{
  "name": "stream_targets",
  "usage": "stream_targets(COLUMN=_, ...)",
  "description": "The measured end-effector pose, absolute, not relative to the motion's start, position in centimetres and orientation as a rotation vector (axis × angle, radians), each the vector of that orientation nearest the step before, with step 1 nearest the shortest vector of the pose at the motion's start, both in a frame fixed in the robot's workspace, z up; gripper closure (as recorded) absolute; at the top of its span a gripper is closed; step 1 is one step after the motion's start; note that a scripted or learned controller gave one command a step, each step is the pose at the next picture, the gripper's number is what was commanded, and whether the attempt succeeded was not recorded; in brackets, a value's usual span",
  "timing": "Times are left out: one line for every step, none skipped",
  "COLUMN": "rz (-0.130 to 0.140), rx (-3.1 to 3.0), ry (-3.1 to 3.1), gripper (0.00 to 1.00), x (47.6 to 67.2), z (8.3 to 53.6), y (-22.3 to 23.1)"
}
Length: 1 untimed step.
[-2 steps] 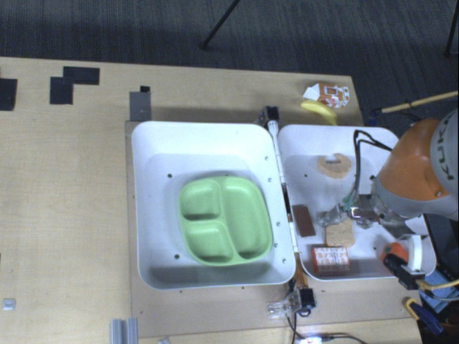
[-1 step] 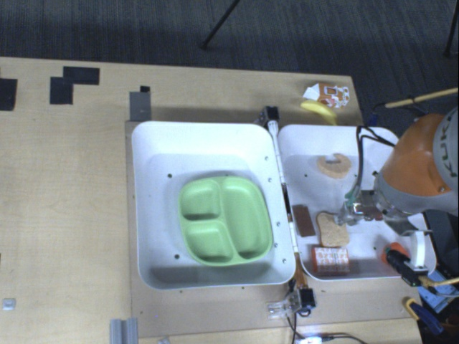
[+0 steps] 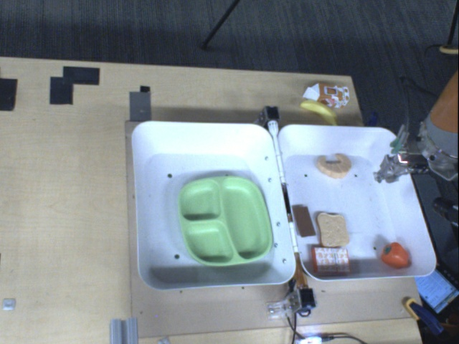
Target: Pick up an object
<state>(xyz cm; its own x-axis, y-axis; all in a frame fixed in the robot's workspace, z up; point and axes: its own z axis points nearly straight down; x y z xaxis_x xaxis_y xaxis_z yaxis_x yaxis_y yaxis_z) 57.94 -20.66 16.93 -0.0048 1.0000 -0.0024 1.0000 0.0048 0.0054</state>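
The right bin (image 3: 358,138) holds a round tan cookie-like piece (image 3: 334,165), a brown bar (image 3: 303,221), a slice of toast (image 3: 333,229), a small red and white box (image 3: 330,259) and a red tomato (image 3: 394,255). My gripper (image 3: 391,168) hangs over the bin's right rim, well to the right of the round piece. Nothing shows between its fingers.
The left bin (image 3: 154,192) carries a green divided tray (image 3: 226,219). A banana and a small packet (image 3: 326,99) lie on the bench behind the right bin. The grey arm with its orange band (image 3: 445,120) comes in from the right.
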Motion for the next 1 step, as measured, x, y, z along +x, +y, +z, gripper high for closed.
stream_targets(rz=0.004, rx=2.21, ry=2.227, gripper=1.0, x=65.8, z=19.3, y=-18.57)
